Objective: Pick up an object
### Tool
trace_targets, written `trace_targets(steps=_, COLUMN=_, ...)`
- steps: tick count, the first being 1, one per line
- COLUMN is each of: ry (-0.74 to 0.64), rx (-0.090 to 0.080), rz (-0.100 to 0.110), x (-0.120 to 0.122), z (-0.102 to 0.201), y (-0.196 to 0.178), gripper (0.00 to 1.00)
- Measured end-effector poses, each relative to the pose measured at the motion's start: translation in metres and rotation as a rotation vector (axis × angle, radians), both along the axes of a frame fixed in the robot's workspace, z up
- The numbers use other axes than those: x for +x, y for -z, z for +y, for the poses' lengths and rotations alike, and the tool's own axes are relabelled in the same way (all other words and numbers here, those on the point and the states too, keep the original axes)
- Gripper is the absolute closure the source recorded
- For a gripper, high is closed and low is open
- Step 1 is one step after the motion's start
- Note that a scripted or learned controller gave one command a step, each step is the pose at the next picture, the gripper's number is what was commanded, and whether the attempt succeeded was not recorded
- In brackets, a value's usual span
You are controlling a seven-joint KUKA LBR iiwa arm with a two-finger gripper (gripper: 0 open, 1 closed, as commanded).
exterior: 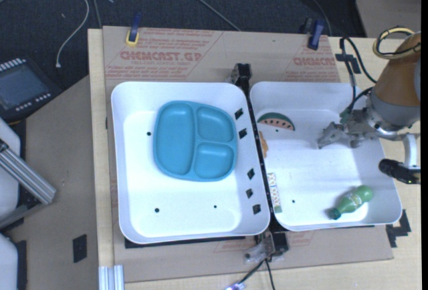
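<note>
In the right bin [304,168], the gripper [332,135] hangs open and holds nothing, between the watermelon slice [277,123] and green bottle [350,202].

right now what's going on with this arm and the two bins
A grey arm reaches in from the right, its end effector low over the right bin, fingers spread with nothing between them. In that bin, a watermelon slice toy lies by the divider near the far wall and a green bottle rests at the near right corner, both apart from the end effector. The left bin holds a blue divided plate. Nothing is picked up yet.
</note>
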State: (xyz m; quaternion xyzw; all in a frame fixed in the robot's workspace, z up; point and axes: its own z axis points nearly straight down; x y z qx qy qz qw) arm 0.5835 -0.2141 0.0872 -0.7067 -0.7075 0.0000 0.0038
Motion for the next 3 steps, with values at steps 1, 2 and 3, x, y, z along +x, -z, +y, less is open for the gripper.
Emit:
trace_targets(steps=1, ry=0.0, rx=-0.003, rz=-0.006, x=0.002, z=-0.001, y=-0.014, gripper=1.0)
trace_targets(steps=2, ry=0.001, rx=-0.008, rz=-0.013, x=0.002, z=-0.006, y=-0.079, gripper=1.0)
trace_targets(steps=3, ry=0.0, rx=-0.007, rz=-0.012, x=-0.004, z=0.001, y=-0.134, gripper=1.0)
